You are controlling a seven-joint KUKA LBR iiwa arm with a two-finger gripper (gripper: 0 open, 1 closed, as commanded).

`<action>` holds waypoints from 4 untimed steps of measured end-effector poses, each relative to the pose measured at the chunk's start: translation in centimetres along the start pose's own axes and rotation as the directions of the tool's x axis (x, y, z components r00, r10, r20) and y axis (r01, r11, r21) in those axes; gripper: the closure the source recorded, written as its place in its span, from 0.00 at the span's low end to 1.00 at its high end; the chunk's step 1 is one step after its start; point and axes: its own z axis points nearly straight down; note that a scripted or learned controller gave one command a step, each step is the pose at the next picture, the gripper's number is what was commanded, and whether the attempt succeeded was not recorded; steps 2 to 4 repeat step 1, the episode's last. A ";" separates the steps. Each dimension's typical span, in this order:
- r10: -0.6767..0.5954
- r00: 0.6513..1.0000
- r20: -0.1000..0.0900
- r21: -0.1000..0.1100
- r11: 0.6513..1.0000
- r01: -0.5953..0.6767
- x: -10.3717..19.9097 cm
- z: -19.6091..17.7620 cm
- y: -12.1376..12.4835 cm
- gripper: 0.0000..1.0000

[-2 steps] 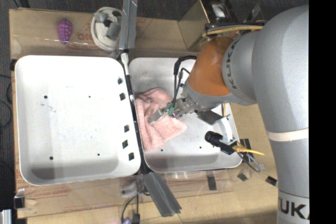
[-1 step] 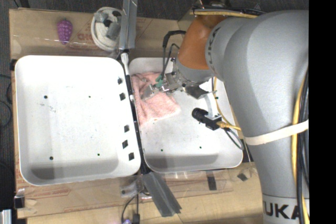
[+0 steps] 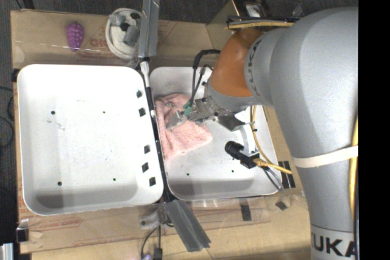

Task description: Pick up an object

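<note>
A crumpled pink cloth (image 3: 181, 134) lies in the right bin (image 3: 210, 182), against its left wall. My gripper (image 3: 181, 115) is down on the cloth's upper middle, reaching in from the right under the grey arm with the orange band. Its metal fingers (image 3: 173, 122) press into the fabric folds. How far apart the fingers stand is hidden by the cloth and the wrist.
The left bin (image 3: 79, 131) stands beside the right one, with a divider rail (image 3: 152, 131) between them. Behind the bins, on the cardboard, lie a purple object (image 3: 75, 35) and a white roll (image 3: 124, 32). The arm's bulk covers the right bin's right side.
</note>
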 end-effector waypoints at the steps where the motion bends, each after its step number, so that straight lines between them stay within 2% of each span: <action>1: 0.027 1.000 -0.002 0.000 1.000 -0.027 -1.0 0.0 2.1 0.00; 4: 0.027 1.000 -0.002 0.000 1.000 -0.027 -1.0 0.0 2.1 0.00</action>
